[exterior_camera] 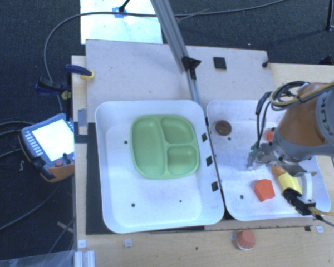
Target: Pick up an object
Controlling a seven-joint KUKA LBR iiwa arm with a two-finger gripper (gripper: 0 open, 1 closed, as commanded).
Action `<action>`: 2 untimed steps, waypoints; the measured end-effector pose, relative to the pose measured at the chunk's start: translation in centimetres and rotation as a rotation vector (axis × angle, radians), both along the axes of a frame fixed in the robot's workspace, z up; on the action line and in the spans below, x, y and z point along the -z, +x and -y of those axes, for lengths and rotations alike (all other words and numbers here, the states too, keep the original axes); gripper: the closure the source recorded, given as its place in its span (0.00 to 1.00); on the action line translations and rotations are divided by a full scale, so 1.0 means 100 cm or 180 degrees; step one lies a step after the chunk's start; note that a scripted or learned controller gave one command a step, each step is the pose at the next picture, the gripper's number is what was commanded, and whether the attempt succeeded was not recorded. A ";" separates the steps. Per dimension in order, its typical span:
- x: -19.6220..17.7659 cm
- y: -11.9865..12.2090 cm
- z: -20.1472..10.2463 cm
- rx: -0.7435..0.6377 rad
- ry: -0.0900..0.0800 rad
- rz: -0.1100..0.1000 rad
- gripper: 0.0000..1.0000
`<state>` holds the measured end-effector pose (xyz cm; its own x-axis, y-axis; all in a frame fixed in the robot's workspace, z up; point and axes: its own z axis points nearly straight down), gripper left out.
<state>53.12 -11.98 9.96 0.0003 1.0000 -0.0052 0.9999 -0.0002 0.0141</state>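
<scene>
The right bin [234, 202] holds a brown round piece [223, 128] near its back left, an orange block [264, 189] towards the front, and a yellow object [286, 180] beside the block. A small red-orange thing [270, 133] shows partly behind the arm. My gripper [255, 159] hangs low over the middle of the right bin, behind the orange block and to the right of the brown piece. I see nothing held in it. The grey arm with its orange band [300, 128] covers the bin's right part.
The left bin [117, 199] carries a green divided plate [164, 146]. A slanted metal pole [175, 35] ends at the bins' back edge. A reddish round item [245, 239] lies on the bench in front of the right bin. A pendant [47, 146] sits at far left.
</scene>
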 end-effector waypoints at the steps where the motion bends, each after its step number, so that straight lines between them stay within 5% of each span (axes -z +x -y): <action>1: -0.064 0.003 0.005 -0.0013 0.0011 -0.0022 1.00; 2: -0.126 0.001 0.009 -0.0015 0.0009 -0.0017 1.00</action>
